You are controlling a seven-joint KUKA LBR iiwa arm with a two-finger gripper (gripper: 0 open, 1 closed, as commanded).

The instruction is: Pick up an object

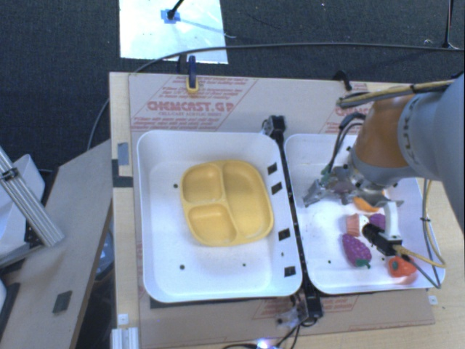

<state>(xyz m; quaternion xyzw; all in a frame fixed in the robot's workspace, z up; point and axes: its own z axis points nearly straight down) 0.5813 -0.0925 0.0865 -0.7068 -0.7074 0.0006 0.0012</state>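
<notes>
Gripper [320,192], fingers' state unclear, hangs in the right bin [312,257], purple toy [356,250] lower right

Grey rounded arm [436,133], broad orange band [379,138] above the wrist, dark cables looped beside it, metallic grey gripper [328,189] fitted below

A pale yellow divided plate [226,202] lies in the white left bin [160,195]. In the white right bin [312,267] sit a purple grape-like toy [356,250], a red-orange tomato-like piece [400,267] and an orange item [365,205], partly hidden. The arm [407,137] is grey with an orange band; the board [218,104] bears red lettering.
</notes>
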